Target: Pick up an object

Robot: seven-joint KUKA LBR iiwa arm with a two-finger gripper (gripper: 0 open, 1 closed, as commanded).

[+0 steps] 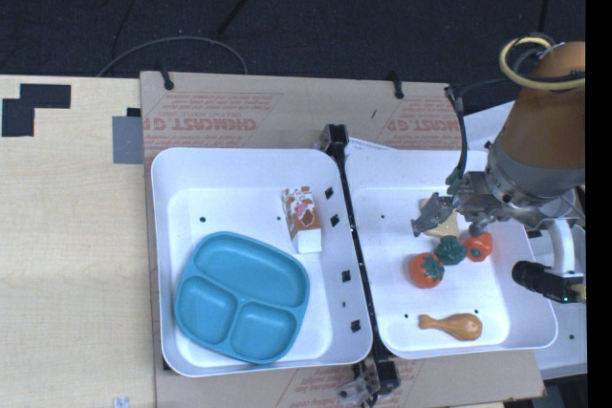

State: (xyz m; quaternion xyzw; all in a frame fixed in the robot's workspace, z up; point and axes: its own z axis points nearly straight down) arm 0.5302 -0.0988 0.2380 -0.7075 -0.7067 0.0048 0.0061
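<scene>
**Arm low over the right bin, going for the toy vegetables**

Starting at the left, the left bin holds a blue divided plate lying flat toward the near corner, and just beyond it a small carton with a red and brown printed face. There is print on the carton but it is too small for me to read.

Across the black divider, the right bin has the pickable bits bunched together: a red toy tomato with a green top, a dark green piece touching it, another red-orange tomato just beside that, and a tan flat scrap behind them. A tan toy drumstick lies alone nearer the front wall.

The gripper is down among the cluster, right over the tan scrap and the green piece. I cannot tell from here how its tool is set, or whether anything is caught in it.

My judgement: the cluster is a poor target, since crowded pieces will shove each other aside. Centring squarely on one rounded tomato should give a firmer hold; the lone drumstick looks easier.

The cardboard under the bins carries red mirrored lettering, seemingly "CHEMCAST G.P.", though I would not swear to it.
</scene>
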